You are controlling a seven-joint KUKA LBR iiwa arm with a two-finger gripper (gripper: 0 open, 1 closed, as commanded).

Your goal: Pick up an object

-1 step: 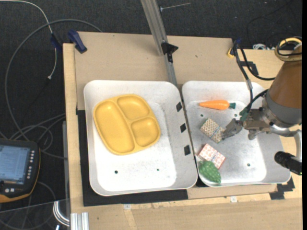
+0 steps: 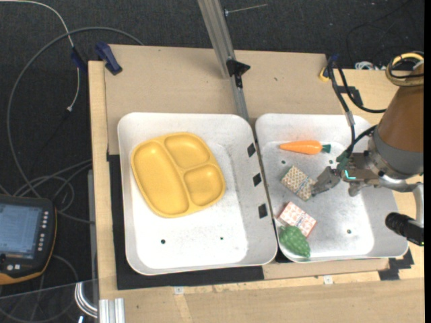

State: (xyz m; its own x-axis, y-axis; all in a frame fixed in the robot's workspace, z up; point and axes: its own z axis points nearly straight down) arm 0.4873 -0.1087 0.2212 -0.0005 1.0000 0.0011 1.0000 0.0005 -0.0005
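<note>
Now tool (image 2: pixel 326 181) low in right bin (image 2: pixel 350 237), fingers slightly apart, nothing between them, tips just beside patterned block (image 2: pixel 297 180). Carrot (image 2: pixel 301 147) behind; checkered block (image 2: pixel 297 218), green toy (image 2: pixel 295 241) near front rim.

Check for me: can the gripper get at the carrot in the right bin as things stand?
Probably yes. The carrot lies alone near the right bin's far wall, nothing on it, and the gripper sits just short of it.

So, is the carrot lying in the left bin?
No, the carrot lies in the right bin, near its far edge.
</note>
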